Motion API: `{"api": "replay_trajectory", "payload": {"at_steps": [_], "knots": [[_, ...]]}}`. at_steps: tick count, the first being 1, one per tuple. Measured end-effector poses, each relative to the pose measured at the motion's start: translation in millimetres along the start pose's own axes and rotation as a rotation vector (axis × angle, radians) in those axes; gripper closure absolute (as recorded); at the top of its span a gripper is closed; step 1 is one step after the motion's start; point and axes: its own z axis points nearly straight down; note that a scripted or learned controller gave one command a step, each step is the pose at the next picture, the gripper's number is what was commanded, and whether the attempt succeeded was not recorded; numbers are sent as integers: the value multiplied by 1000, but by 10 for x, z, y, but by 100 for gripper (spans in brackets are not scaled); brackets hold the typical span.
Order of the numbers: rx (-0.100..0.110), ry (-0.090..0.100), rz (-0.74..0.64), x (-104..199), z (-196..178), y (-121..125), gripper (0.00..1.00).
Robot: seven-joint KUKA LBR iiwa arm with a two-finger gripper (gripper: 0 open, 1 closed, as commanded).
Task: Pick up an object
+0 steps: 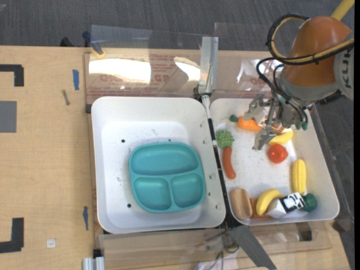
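Two shallow white bins sit side by side on the bench. The left bin (107, 122) holds one thing, a teal divided plate (166, 176) with three compartments, lying flat near the bin's middle.

The right bin (323, 167) holds the toy foods. There is one carrot (247, 124) near the back, orange with a green tip, and one tomato (277, 153) just to the right of the bin's middle. One small green broccoli piece (224, 138) lies close to the left wall, and one red sausage (228, 162) lies just below it, running front to back. The bananas or banana-like yellow pieces number three: a small one (282, 138) just above the tomato, a straight one (298, 176) standing lengthwise near the right wall, and a curved one (266, 201) at the front. One brown bread roll (241, 203) lies at the front left corner, beside the curved banana. One black-and-white block (290, 203) and one dark green round piece (309, 202) lie together at the front right, touching or nearly so.

The gripper (265, 135) hangs below the orange band, over the back of the right bin, between the carrot and the small yellow piece. Its fingers point down and appear narrowly parted, with nothing visible between them; the tips are too small to read with certainty.
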Motion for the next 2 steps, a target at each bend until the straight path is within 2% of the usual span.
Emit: {"api": "replay_trajectory", "payload": {"at_steps": [1,2], "knots": [[1,-3,-13,-234,606,48,0],[0,-5,74,-85,688,142,0]]}}
